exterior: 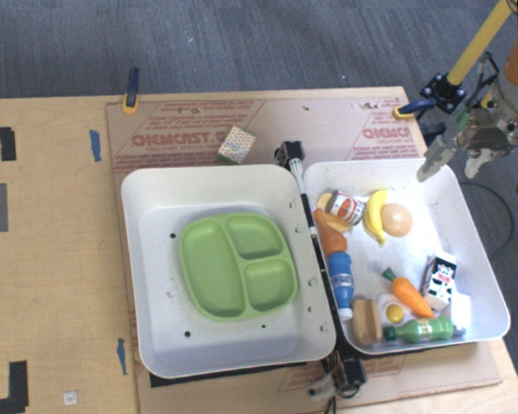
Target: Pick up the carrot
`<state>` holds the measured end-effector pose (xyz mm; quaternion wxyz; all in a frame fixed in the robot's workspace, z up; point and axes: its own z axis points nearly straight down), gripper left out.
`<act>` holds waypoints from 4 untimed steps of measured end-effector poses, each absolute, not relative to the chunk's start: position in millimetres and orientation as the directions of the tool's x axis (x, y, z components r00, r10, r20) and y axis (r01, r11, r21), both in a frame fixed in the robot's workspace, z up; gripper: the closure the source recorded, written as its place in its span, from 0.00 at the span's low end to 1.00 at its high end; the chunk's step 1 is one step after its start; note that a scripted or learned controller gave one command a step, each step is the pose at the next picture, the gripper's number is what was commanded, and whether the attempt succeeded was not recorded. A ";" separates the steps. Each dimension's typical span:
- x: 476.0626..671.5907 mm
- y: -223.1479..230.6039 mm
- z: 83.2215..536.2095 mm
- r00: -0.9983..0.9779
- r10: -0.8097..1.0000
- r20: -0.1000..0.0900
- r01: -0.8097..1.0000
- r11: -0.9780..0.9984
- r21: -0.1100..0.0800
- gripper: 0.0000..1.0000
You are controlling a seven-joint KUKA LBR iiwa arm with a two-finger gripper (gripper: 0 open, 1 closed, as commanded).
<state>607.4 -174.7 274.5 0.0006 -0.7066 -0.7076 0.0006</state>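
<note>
Left bin [150, 277] has a green divided tray [238, 265]; right bin [478, 259] has the carrot [408, 296], lying diagonally, leafy end up-left. Jaws look wide, holding nothing.

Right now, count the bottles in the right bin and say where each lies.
2. The blue bottle lies along the right bin's left wall; the green bottle lies along its near wall. Others may be hidden among the toys.

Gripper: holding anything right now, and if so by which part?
Nothing held. The gripper hangs over the right bin's top right corner, nothing between its fingers; the carrot lies in the bin, apart from it.
</note>
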 end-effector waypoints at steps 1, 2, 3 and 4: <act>562.9 -144.3 150.9 0.093 0.996 0.003 0.996 -0.093 -0.011 0.00; 511.6 -147.9 94.5 0.089 0.996 0.000 0.996 -0.089 0.006 0.00; 493.5 -159.6 92.0 -0.004 1.000 0.030 1.000 0.004 0.019 0.00; 488.3 -150.0 92.1 -0.335 0.942 -0.012 0.942 0.335 0.024 0.00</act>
